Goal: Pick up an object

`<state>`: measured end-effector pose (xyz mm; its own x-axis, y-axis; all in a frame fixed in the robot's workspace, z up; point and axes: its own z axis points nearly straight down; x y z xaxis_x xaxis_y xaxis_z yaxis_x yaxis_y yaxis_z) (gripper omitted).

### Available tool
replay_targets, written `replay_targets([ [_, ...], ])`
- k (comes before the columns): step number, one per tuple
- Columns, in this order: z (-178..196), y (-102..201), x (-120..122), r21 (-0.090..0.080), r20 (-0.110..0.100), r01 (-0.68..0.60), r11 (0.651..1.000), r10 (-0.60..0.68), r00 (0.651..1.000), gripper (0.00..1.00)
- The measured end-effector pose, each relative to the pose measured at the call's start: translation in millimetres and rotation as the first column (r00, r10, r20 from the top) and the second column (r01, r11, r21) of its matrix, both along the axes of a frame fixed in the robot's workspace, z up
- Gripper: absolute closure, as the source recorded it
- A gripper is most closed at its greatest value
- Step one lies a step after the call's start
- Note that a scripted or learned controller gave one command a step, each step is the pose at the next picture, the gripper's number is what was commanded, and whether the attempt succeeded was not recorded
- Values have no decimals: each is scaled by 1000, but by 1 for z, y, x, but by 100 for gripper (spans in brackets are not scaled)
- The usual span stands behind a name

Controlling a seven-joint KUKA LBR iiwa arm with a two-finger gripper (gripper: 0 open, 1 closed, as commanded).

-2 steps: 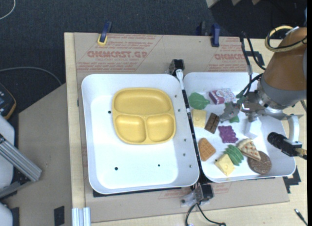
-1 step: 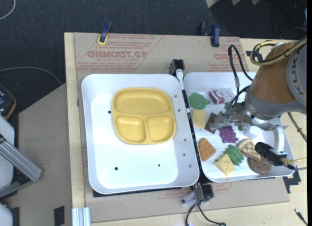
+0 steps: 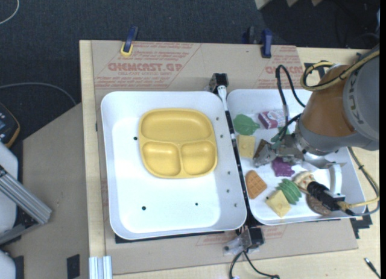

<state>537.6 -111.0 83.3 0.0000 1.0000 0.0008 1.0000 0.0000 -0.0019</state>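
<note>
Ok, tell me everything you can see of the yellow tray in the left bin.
The yellow tray is a shallow divided plate that looks like matte plastic, with rounded corners. It has three compartments: one wide one along the far side and two smaller ones side by side on the near side, all with nothing in them. It lies flat and upright on the floor of the left bin, in its far half and slightly right of centre. Only the bin floor touches it; the gripper is over the right bin.
</note>
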Motion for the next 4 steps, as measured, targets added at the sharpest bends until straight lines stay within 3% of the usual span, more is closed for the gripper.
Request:
replay_targets([
  [1, 14, -2, 2, -4, 8, 3, 1000, -3, 1000, 100],
  [3, 120, -1, 4, -3, 11, -2, 1000, 2, 1000, 100],
  [4, 143, -1, 5, -3, 8, -2, 1000, 2, 1000, 100],
])
